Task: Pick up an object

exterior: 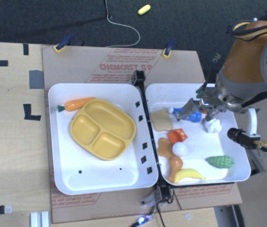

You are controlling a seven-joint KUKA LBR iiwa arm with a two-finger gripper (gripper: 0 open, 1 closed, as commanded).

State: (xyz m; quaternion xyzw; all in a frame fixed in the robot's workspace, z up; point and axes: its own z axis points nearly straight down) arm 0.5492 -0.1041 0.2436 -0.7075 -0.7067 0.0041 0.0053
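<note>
Gripper (191,111) low over the far part of the right bin (241,176), at the end of the grey arm with its orange band. Open or shut: cannot tell from this angle. Nothing visibly held.

Probably the approach or grasp step, with no pick yet confirmed. Nearest candidate: a small blue object (195,117), just under and touching or nearly touching the tool; hard-looking, glossy plastic, shape unclear. Next move calls for closing squarely on it, then a straight lift, without nudging the neighbours.

Just beside the tool, toward the arm: a small white lumpy piece (212,125). On the opposite side, near: a flat tan slab (161,120), matte, bread-like. Nearer the camera: a red-orange block (177,136), a smooth white ball (180,149) likely to roll, two rounded orange-brown lumps (165,147), a curved yellow banana (189,175), a green knobbly cluster (219,161).

Well apart, in the left bin (57,174): a yellow compartment tray (103,128), smooth and shallow, and a tapered orange carrot (79,104) touching its far edge.
</note>
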